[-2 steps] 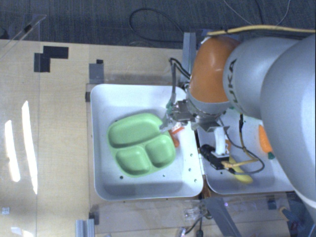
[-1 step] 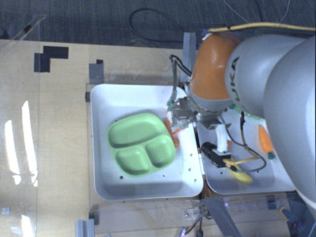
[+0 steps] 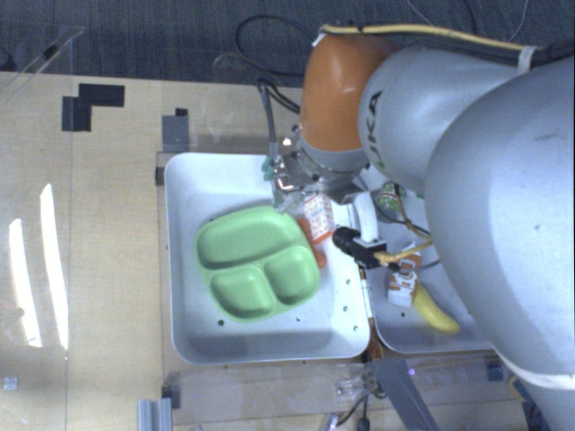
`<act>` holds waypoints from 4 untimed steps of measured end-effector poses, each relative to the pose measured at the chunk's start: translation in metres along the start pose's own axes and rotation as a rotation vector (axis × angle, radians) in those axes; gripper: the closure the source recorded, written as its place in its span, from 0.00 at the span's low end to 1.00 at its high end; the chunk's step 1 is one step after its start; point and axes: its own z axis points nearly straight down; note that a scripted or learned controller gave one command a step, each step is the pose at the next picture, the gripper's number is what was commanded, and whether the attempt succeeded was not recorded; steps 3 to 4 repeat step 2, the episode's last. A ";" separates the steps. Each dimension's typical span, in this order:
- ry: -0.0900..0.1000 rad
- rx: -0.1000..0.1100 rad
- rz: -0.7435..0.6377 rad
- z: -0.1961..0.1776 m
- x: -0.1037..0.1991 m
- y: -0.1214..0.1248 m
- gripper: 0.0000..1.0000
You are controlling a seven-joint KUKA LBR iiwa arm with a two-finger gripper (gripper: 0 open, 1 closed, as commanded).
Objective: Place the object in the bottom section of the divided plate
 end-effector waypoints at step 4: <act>0.000 -0.001 -0.268 -0.020 -0.022 0.001 1.00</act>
